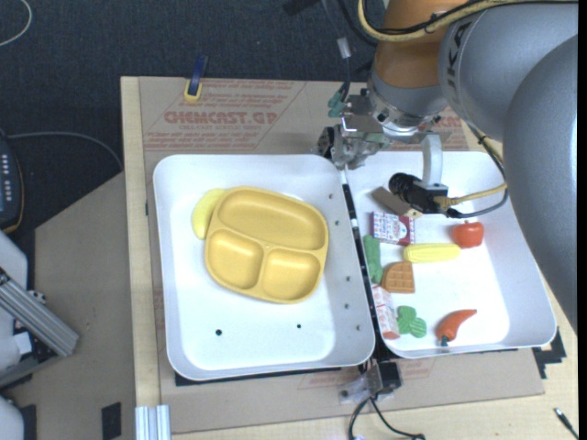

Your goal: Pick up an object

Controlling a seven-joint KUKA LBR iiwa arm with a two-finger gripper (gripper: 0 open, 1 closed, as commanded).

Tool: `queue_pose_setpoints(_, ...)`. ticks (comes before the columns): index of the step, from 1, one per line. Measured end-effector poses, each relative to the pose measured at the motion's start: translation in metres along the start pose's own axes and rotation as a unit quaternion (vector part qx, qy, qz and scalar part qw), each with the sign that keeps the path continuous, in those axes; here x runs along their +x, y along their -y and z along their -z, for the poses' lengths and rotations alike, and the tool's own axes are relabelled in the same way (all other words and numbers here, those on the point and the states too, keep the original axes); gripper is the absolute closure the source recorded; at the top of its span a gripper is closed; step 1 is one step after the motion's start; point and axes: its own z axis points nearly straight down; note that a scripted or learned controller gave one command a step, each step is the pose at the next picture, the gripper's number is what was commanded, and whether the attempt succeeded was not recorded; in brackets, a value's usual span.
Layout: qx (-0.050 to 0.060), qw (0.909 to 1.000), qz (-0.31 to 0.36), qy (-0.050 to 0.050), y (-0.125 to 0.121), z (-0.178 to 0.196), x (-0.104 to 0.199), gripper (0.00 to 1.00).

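Note:
My gripper (348, 150) hangs over the back end of the ridge between the two bins, under the orange wrist band. In the right bin (514, 301) lie a red tomato (469, 234), a yellow corn cob (431, 254), a pink and red box (392, 228), a green vegetable (372, 258), a brown waffle piece (400, 279), a red chili (456, 323), a small green piece (411, 323) and a red-white packet (384, 316). All of these lie in front of the gripper and apart from it.
The left bin (183, 319) holds a yellow divided plate (266, 246) with a yellow banana-like piece (203, 212) sticking out from under its left side. A brown board (229, 113) lies behind the bins, with a blue and yellow clip (194, 81) on its back edge.

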Motion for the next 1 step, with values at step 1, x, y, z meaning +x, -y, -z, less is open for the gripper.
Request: queue_pose_setpoints(1,-0.001,1.0,-0.001,0.0,-0.0119,0.0118,0.0493,1.0)
